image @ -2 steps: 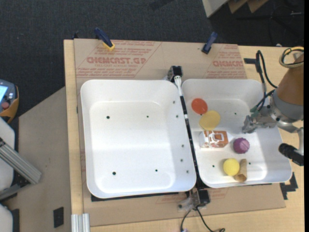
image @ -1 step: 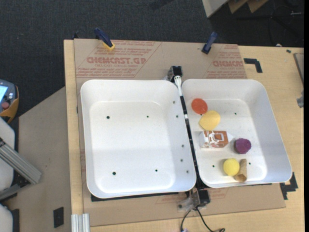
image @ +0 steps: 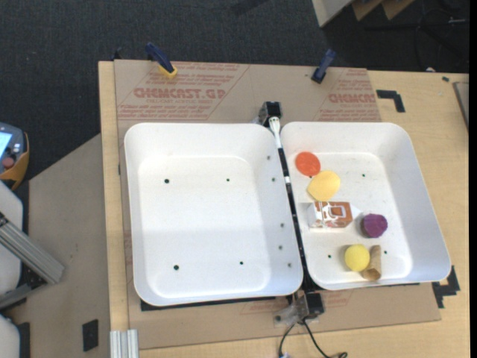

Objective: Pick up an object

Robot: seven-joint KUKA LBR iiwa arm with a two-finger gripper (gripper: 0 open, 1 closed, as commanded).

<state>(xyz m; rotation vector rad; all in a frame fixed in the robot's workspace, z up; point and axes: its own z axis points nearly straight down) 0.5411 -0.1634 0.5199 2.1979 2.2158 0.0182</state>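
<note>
Bench (image: 186, 88) bears two bins (image: 141, 200) — right bin (image: 417, 200) holds small objects (image: 324, 185).

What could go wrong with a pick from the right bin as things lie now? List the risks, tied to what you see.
1. The round orange piece and the pale yellow rounded piece touch, and the small white and orange carton lies just below them; a grab there may well catch two things or shove one aside.
2. The round yellow ball sits against a small tan cork-like piece near the shallow white right bin's front wall, so it could roll away.
</note>
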